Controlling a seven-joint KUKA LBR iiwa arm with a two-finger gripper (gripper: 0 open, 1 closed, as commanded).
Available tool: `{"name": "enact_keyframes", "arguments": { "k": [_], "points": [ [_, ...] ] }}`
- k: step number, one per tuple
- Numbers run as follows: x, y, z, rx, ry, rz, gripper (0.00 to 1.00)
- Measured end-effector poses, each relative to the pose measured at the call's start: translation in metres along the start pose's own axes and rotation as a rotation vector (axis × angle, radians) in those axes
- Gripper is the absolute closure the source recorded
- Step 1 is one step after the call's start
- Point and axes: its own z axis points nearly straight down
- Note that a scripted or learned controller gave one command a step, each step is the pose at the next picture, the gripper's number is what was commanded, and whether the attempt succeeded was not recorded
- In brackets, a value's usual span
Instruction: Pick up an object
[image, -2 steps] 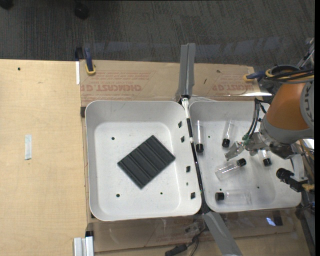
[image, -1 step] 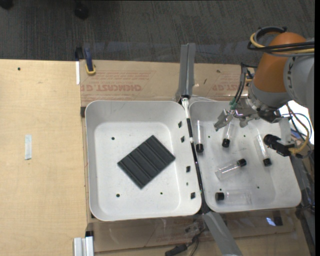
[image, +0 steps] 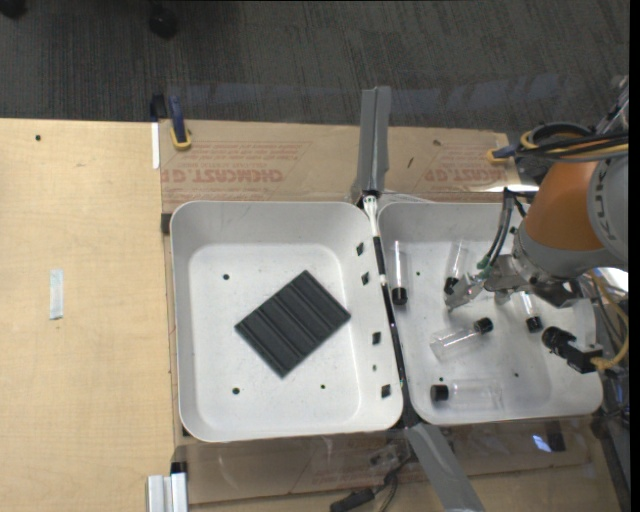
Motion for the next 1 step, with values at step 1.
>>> {"name": "enact_keyframes", "arguments": {
  "k": [1],
  "points": [
    [-0.0410, 0.0617, -0.0011, -0.003, -0.001, -0.083, 0.00]
  ]
}}
